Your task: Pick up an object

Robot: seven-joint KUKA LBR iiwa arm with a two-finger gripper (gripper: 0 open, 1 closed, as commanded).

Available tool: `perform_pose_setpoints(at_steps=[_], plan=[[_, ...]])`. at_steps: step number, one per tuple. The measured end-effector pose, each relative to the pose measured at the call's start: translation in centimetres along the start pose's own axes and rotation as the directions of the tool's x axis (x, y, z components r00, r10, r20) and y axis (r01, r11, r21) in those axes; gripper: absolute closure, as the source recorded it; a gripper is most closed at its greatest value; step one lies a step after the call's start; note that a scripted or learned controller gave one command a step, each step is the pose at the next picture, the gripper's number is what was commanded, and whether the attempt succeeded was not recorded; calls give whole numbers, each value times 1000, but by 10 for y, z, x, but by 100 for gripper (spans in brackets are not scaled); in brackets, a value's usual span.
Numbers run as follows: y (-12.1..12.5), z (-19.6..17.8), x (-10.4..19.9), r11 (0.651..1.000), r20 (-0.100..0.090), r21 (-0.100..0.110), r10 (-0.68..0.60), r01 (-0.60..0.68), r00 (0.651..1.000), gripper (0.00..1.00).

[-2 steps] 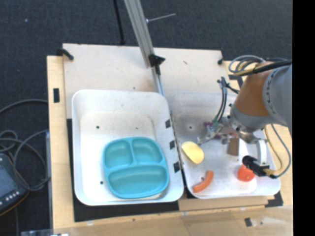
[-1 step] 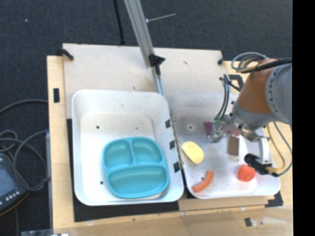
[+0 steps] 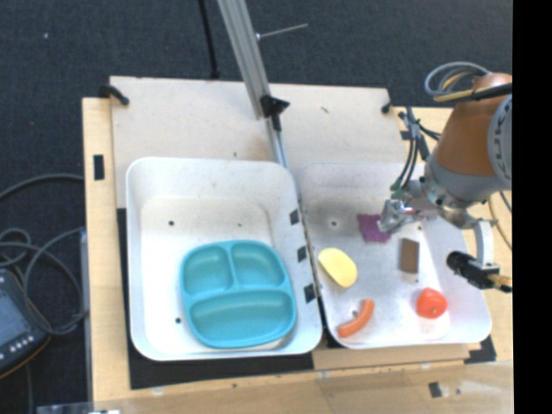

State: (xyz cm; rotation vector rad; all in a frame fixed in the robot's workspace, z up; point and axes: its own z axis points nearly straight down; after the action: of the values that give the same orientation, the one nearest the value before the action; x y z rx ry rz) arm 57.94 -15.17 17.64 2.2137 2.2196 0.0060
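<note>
Nothing lifted yet. Gripper (image 3: 395, 216) low in right bin (image 3: 345, 179), touching purple block (image 3: 373, 228); grip state impossible to tell. Lemon (image 3: 337, 267), carrot (image 3: 356, 317), tomato (image 3: 431, 303), brown block (image 3: 409, 255) untouched on floor. Grasp and lift remaining.

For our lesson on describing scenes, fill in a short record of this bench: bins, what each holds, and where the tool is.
left bin: holds a blue divided plate
right bin: holds a purple piece, a brown block, a yellow object, an orange-red carrot shape, a red tomato shape
tool: over the right bin, beside the purple piece
tool contact with the purple piece: cannot tell
</note>
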Motion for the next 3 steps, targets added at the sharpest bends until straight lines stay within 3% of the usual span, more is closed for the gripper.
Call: perform_pose_setpoints(at_steps=[2,3], plan=[[9,-116,-9,1000,0,1,0,0,1000,100],[-2,-118,42,1000,-2,6,-3,3,1000,100]])
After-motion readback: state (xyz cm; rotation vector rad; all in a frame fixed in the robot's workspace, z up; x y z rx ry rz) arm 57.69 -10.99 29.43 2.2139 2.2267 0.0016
